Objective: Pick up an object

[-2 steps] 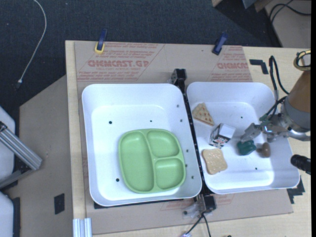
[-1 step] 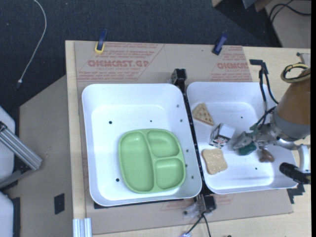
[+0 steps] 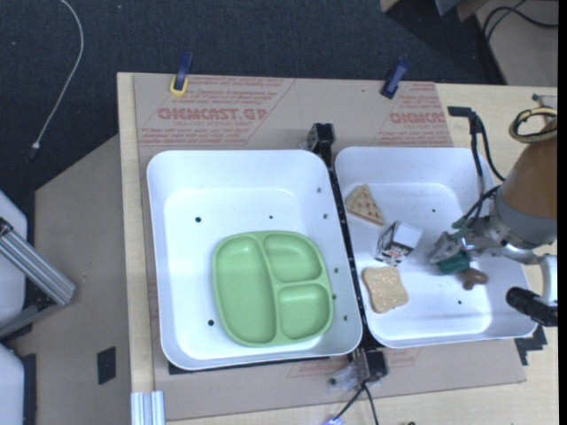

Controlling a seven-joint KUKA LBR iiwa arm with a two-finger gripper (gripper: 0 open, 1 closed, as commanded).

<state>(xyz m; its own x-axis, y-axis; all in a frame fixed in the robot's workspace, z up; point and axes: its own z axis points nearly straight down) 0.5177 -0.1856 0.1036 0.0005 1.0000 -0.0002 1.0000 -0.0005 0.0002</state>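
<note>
The left bin (image 3: 168, 237) holds a green plate (image 3: 270, 286) near its front edge. In the right bin (image 3: 416, 162), a cracker (image 3: 364, 204) lies by the left wall, toast (image 3: 384, 288) at the front-left corner, a small packet (image 3: 393, 242) between. The gripper (image 3: 454, 257) is low near the right wall, over a teal object (image 3: 454, 263); a brown piece (image 3: 474, 278) is just beside.

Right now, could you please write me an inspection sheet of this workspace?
Surface: cardboard sheet under two white bins, left bin and right bin.
Job's things: right bin holds a triangular cracker, a toast piece, a small silver packet, a green item, a brown item.
Clutter: green divided plate in left bin.
Grippers: gripper low over the green item; grasp unclear.
Cables: white cable on floor; black cable beside arm.
Surroundings: dark carpet, blue clamps.
</note>
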